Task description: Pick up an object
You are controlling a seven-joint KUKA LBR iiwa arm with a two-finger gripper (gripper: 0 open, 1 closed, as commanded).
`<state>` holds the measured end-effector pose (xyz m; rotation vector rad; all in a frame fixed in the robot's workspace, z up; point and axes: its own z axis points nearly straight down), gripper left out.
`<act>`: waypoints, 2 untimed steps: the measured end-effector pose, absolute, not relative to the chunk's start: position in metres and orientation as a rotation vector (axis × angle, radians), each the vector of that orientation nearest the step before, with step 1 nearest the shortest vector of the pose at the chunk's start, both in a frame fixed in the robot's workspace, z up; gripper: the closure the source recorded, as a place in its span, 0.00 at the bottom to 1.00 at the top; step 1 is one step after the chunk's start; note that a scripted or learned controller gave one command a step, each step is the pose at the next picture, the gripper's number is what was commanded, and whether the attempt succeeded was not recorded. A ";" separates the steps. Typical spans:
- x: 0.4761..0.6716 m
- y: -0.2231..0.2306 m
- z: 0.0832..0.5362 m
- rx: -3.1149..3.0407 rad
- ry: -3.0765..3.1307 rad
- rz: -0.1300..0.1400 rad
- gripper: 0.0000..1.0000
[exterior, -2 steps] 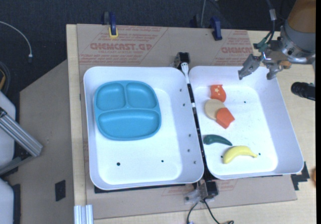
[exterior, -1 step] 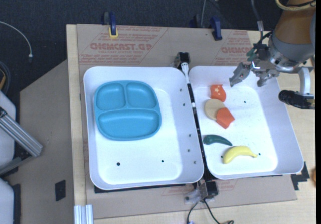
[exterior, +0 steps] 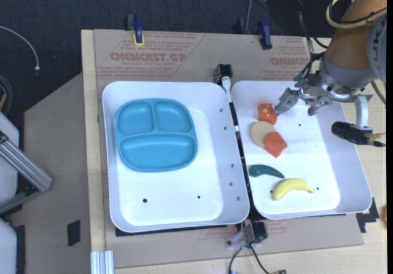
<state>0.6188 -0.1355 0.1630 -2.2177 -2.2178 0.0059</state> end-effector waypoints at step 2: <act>0.624 -0.134 0.133 -2.222 -2.223 -0.001 1.00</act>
